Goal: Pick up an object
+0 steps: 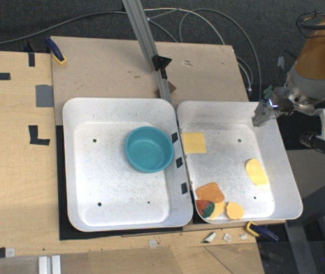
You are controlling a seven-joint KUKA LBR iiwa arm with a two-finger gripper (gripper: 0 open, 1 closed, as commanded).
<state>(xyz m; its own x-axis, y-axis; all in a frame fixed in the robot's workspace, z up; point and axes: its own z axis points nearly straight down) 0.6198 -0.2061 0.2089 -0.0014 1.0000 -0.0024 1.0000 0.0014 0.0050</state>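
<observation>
Nothing is picked up yet: the tool (262, 117) hangs over the right bin's (282, 170) far right rim; I cannot tell its state. Below it, inside that bin, lie the yellow square (194, 142) and yellow oval (256, 171).

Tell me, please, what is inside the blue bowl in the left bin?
The blue bowl in the left bin shows only its own blue floor. The bin surface beneath it is covered.
</observation>
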